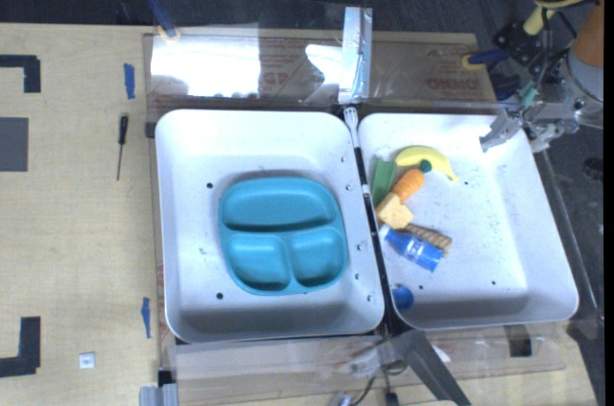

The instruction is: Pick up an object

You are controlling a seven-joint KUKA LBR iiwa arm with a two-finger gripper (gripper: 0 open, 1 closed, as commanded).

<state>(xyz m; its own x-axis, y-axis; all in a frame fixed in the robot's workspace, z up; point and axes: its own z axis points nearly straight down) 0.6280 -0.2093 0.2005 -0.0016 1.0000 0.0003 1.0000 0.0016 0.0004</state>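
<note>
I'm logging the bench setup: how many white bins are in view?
2. The left bin holds a blue divided tray. The right bin holds a small pile of toys along its left side, a banana among them. Nothing suggests a hidden third.

Reddish print runs along the clear panel at twelve o'clock, above both bins, but glare and blur leave it unreadable. No other lettering, number or label can be read anywhere on the bench.

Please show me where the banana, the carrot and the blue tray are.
banana (428, 159): camera view, middle of its curve.
carrot (410, 184): camera view, its orange body.
blue tray (278, 205): camera view, its large upper compartment.
</note>
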